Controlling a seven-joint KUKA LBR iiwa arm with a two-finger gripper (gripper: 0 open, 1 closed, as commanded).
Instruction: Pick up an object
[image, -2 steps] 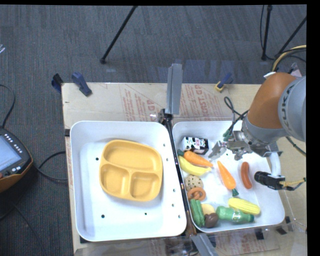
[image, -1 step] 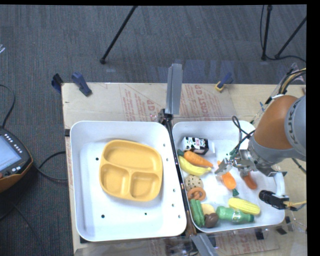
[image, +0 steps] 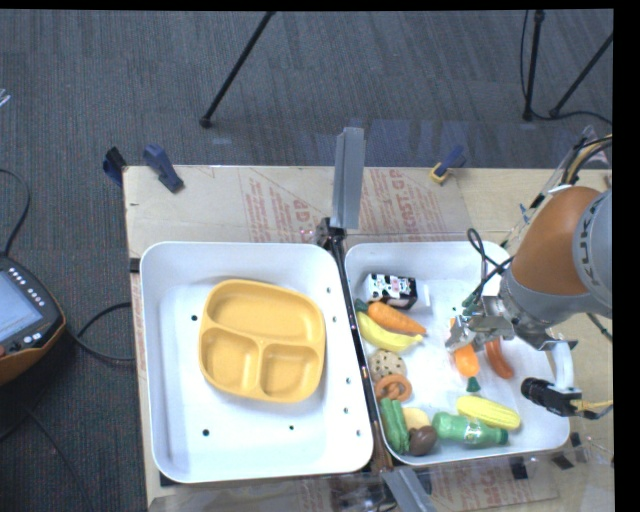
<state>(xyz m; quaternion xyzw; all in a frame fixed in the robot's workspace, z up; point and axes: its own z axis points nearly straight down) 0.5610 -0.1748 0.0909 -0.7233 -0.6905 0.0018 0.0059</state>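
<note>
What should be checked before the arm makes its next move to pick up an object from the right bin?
1. Gripper is over the right white bin: ok.
2. Small orange toy carrot lies just below the gripper: ok.
3. Carrot is between the fingers: cannot tell.
4. Red toy piece lies close beside the carrot and may get in the way: not ok.
5. Yellow divided plastic plate in the left white bin is away from the arm: ok.

A grey KUKA arm (image: 600, 240) with a rounded orange band, black cables looped beside it, ends in a metallic gripper (image: 472, 325) with a black fitting.
</note>
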